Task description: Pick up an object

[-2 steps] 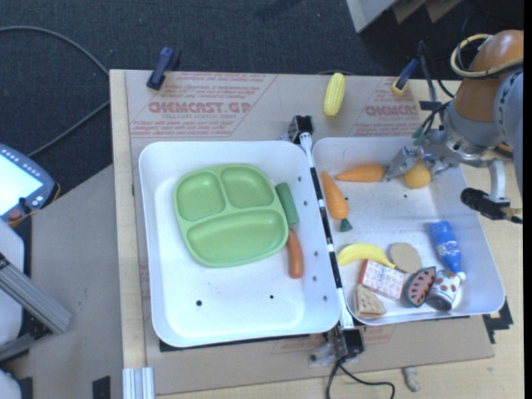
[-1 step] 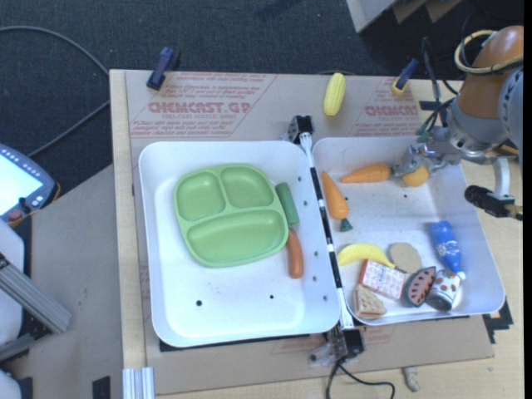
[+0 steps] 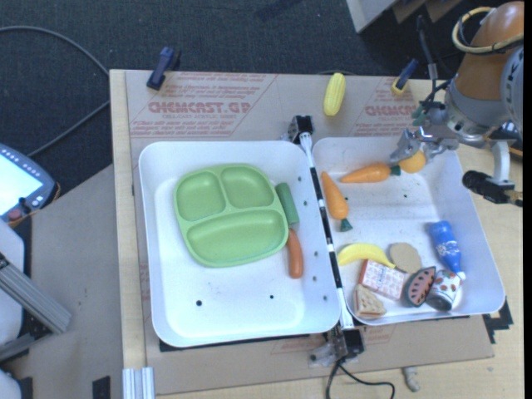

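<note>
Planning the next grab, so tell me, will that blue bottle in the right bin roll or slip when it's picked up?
The blue bottle lies on its side on the right bin floor, so it probably rolls if nudged. It looks smooth and rounded, likely slippery between fingers.

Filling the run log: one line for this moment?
gripper at right bin far edge | beside orange fruit, carrot | grasp: unclear

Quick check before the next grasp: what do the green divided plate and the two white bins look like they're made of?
Green divided plate: probably moulded plastic, matte to satin; uniform colour, rounded compartment ridges. White bins: likely thin formed plastic, smooth and slightly glossy, with soft highlights and rounded rims.
</note>
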You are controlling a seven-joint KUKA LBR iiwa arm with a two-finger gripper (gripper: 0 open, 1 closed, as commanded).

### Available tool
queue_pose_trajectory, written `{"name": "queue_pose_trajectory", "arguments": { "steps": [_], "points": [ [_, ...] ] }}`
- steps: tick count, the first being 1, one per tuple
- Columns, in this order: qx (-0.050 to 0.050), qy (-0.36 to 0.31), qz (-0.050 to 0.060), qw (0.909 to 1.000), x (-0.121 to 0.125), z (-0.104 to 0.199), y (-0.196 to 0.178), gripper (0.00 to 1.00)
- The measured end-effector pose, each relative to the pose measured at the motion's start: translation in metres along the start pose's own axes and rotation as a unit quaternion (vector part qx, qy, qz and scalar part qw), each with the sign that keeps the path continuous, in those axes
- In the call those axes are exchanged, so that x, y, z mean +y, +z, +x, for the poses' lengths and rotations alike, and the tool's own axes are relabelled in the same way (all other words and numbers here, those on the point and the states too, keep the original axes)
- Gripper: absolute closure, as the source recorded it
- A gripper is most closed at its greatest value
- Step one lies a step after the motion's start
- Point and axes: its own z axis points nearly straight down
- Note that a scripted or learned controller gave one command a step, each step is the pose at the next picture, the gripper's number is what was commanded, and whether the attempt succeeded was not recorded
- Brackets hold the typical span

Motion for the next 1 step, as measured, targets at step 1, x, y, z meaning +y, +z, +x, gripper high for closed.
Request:
{"name": "queue_pose_trajectory", "arguments": {
  "steps": [1],
  "points": [
    [0.001, 0.0, 0.002, 1.0, -0.0421, 0.0845, -0.06, 1.0]
  ]
}}
